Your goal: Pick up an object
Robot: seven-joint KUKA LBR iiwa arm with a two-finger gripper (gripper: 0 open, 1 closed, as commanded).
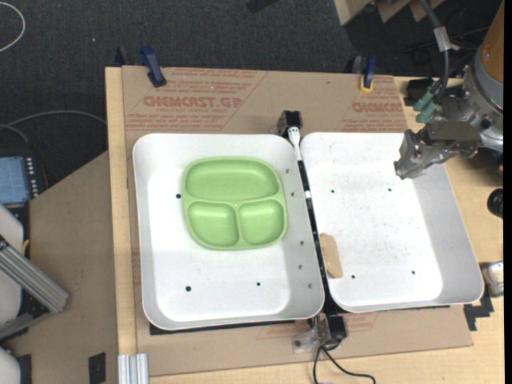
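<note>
- Counter: your biggest thing here, a brown board with red lettering, carrying two shallow white bins side by side.
- Left bin and right bin: they touch along the middle seam. I'll use the right bin as my landmark from here on.
- Green plate: three compartments, lying flat in the middle of the left bin, well apart from the right bin's seam-side wall. It's the obvious thing to pick, though flat and wide, so probably awkward to pinch.
- Pincer: hanging over the right bin's far right part, close to its outer rim, nothing visibly between its tips. You honestly can't tell from this angle if it's wide or narrow.
- Tan piece: a small flat wooden-looking strip lying in the right bin right by the seam-side wall, toward the near edge.
- Step, as I read it: approach only, nothing grasped yet. Your next move calls for travelling across the right bin toward the seam, then dropping onto either the tan piece or the plate's rim.
</note>
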